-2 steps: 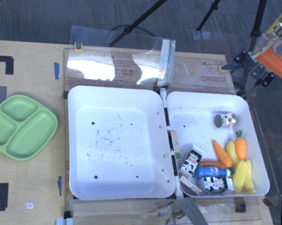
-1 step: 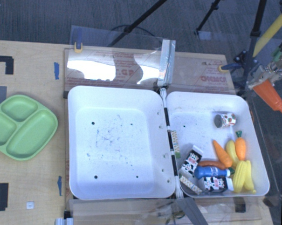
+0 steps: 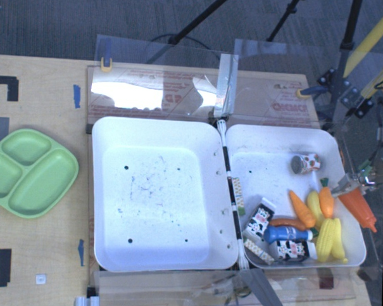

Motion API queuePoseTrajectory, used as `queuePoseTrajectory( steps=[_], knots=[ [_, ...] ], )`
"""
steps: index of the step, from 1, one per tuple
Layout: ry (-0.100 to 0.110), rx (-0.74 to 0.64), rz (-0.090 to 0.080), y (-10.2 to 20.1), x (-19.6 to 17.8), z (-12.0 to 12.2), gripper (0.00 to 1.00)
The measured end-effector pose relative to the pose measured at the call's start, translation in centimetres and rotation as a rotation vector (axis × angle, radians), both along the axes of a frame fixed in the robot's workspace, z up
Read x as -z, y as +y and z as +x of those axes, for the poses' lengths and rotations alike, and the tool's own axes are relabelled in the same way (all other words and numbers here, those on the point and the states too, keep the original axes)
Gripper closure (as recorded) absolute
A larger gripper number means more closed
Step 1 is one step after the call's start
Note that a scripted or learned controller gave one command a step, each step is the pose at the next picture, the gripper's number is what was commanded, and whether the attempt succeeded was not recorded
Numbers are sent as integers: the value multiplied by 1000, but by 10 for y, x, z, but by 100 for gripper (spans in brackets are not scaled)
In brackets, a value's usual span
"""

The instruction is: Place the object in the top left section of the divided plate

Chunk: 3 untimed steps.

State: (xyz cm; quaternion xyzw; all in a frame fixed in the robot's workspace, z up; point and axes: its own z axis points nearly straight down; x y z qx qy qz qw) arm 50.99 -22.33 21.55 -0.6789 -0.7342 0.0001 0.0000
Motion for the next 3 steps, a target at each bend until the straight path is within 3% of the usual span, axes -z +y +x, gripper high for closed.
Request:
queuePoseTrajectory(
  steps=[1,2,3],
  knots=[
    [-3,-62,-1,3,-102,63,100],
    [-4,-128,-3,1,-221,145,100],
    [0,9,0,0,-153,84,100]
  ],
)
